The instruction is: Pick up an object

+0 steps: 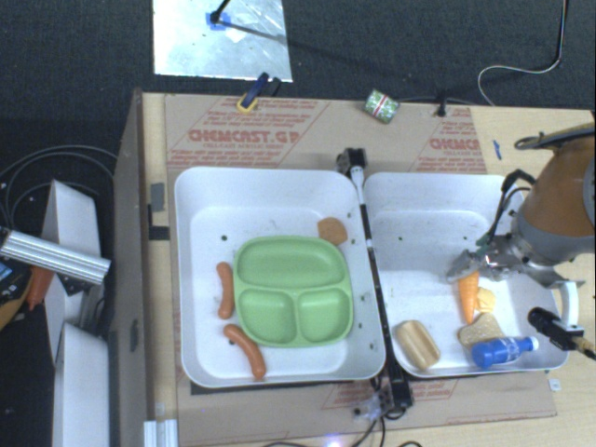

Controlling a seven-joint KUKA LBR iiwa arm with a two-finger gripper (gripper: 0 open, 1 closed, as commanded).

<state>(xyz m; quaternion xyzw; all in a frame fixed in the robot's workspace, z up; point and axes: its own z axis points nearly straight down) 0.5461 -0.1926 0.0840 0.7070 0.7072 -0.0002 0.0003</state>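
My gripper [473, 268] hangs low in the right bin [419, 222], right at the upper end of an orange carrot [467, 299] that lies pointing toward the front. The carrot touches or nearly touches the gripper's tip. Beside the carrot lies a small yellow piece [486, 298]. In front of them rest a tan toast slice [480, 329], a blue bottle [501, 350] on its side, and a bread bun [417, 343] at the front left corner.
The left bin [200, 250] holds a green divided plate [293, 289], two sausages [224, 290] [246, 350] to its left and front, and a brown round cookie [331, 230] behind it. The arm's grey and orange body looms over the right bin's right side.
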